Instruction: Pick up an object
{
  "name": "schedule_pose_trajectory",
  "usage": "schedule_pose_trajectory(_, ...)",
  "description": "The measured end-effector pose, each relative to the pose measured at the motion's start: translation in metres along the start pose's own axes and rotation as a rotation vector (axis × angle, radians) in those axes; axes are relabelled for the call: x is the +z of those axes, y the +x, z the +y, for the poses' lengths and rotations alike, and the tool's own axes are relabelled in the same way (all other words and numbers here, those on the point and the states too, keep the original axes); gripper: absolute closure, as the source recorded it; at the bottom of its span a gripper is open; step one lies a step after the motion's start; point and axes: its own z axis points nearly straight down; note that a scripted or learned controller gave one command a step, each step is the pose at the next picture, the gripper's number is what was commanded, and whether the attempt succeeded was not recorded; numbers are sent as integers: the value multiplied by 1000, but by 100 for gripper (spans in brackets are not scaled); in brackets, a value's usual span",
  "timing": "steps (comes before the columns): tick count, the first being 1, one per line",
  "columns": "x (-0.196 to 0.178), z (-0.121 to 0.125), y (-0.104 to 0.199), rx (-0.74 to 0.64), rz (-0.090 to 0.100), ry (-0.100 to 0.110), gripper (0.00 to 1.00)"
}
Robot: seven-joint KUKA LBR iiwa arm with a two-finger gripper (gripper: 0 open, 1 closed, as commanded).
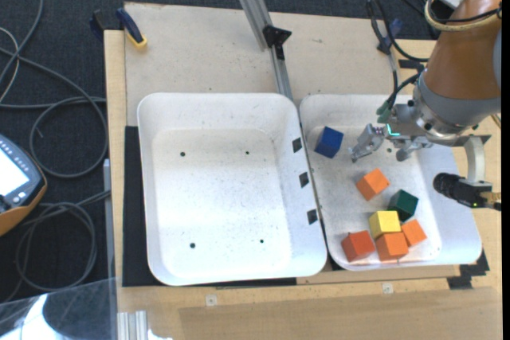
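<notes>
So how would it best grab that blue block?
Probably from straight above, with the fingers closing on two opposite flat sides. The blue block sits alone near the top left of the right bin, apart from the orange block and the cluster lower down, so there is room around it. The gripper is already just to its right.

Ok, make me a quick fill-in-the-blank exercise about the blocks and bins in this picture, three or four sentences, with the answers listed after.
1. All the small coloured blocks lie in the shallow white bin on the view's ____ side.
2. The block nearest the two-finger gripper on its left is the ____ cube.
3. The small yellow cube rests beside a dark ____ block.
4. The grey arm carries an ____ band above its wrist.

Missing words: right; blue; green; orange
</notes>
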Motion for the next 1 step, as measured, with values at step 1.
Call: schedule_pose_trajectory(1, -2, 1, 0, 0, -1, -5, 0)
